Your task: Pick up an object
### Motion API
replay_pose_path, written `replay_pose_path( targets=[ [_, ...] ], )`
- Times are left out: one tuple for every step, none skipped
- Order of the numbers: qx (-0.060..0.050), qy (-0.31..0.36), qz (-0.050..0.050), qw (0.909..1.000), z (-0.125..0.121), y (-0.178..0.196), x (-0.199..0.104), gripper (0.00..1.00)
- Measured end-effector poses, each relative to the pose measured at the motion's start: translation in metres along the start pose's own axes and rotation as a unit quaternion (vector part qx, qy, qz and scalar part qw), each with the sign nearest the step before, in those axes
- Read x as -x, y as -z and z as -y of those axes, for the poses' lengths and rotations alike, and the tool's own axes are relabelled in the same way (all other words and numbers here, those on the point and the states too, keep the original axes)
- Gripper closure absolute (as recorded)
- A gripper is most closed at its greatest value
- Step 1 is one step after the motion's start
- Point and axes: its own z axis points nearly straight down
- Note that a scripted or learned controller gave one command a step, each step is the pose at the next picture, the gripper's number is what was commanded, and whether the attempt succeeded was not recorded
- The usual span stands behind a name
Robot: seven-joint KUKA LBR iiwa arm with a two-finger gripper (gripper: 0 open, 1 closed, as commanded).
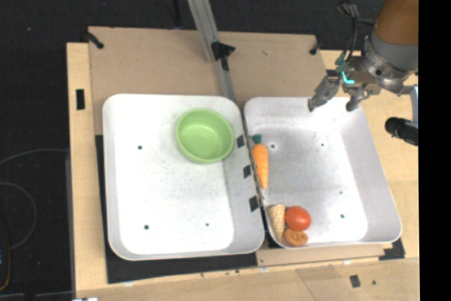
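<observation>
The gripper (333,99) is hanging open and gripping nothing over the far edge of the right bin (366,173), likely staging a descent. The carrot (261,164), tomato (298,218) and other food are lying along that bin's left wall and near-left corner.

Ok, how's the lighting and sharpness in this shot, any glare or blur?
Camera view: even, soft lighting; the white bins look bright with mild glare but no harsh shadows; the green bowl, carrot and tomato are slightly soft; the gripper looks a bit blurred.
</observation>
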Motion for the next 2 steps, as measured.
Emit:
replay_pose_path(
  targets=[
    [-0.003,0.0,0.0,1.0,-0.001,-0.058,-0.008,0.0],
    [-0.003,0.001,0.0,1.0,0.001,-0.11,-0.016,0.0]
  ],
)
